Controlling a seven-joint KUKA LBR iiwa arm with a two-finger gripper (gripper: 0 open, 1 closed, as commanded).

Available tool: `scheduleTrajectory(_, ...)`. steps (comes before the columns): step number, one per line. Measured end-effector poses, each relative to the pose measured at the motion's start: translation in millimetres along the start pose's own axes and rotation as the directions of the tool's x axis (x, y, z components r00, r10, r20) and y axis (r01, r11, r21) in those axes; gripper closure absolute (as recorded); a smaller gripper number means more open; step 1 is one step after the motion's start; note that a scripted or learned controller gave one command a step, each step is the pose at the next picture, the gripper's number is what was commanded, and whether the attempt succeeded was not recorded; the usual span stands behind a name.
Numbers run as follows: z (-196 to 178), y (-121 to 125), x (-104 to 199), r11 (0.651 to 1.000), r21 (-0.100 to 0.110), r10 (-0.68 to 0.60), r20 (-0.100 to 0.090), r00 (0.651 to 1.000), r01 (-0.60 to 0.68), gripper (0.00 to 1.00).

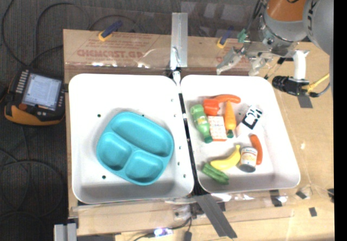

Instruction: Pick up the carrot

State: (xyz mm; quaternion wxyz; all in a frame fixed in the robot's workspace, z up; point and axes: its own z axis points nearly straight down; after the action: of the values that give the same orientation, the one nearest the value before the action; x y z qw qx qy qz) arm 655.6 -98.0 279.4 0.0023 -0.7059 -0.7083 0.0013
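**Carrot lies in the right bin, gripper up behind it**

At the far left, off the bench, a handheld pendant [33, 98] with a lit screen sits on the dark floor. On the bench the left bin [87, 180] holds a blue divided plate [135, 147], lying at a slant near its middle.

The right bin [282, 153] is crowded. Along its left side lies a green bottle [201, 122], with a small box [217, 128] touching it. Above them is a red pepper-like piece [219, 102]. Just right of the box an orange bottle [230, 116] stands lengthwise. Lower down, a yellow banana [227, 161] rests beside a green vegetable [216, 173] and a small jar [248, 158]. The carrot [256, 148] (orange, slim, slightly curved) lies right of the jar, touching it, near the bin's right wall.

The gripper [246, 64] hangs over the bin's back rim, fingers spread wide with nothing between them, well apart from the carrot.
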Motion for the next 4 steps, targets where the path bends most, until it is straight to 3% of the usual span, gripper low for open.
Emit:
scheduleTrajectory(1, 99.0, -46.9, -32.3, 0.994, 0.002, 0.11, 0.003, 0.994, -0.11, 0.0)
scheduleTrajectory(2, 167.0, -33.3, -56.5, 1.0, -0.001, 0.029, 0.0, 1.0, -0.029, 0.0)
scheduleTrajectory(3, 190.6, -68.4, -53.2, 0.981, -0.017, -0.191, 0.01, 0.981, 0.192, 0.0)
scheduleTrajectory(4, 180.5, -66.6, -54.1, 0.982, -0.019, -0.19, 0.011, 0.982, 0.19, 1.0)
